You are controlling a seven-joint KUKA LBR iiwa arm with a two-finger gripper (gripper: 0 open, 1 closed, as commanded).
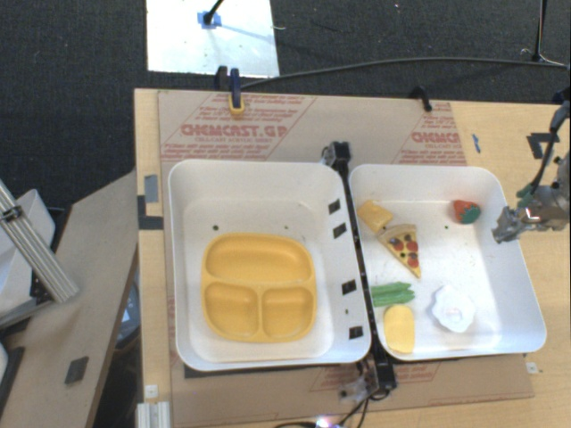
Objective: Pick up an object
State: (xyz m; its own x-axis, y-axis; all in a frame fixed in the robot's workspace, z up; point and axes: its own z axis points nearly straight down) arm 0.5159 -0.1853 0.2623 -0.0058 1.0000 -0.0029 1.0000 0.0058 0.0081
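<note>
**Toy food waits in the right bin while the arm sits at the edge**

From the camera above the bench, two white bins sit side by side. The left bin (187, 203) has a yellow tray (260, 285) lying flat in it. The tray has three parts, and nothing is in them.

The right bin (508, 266) has all the toy food. It looks spread out so each piece is easy to reach. A yellow cheese block (375, 214) lies near the wall between the bins. A pizza slice (402, 246) lies just beside it. A green bean (392, 292) lies lower down, with a yellow oval piece (400, 328) just below it. A white fried egg (454, 310) lies to their right. A red strawberry (466, 210) lies near the far right corner, apart from the rest.

The gripper (515, 223) comes in from the right and is over the right rim of the right bin. It is small and blurry here, so I cannot tell its state. I see no food in it. The strawberry is the nearest piece, so I think it may be the one to pick up. All the food lies on the bin floor.
</note>
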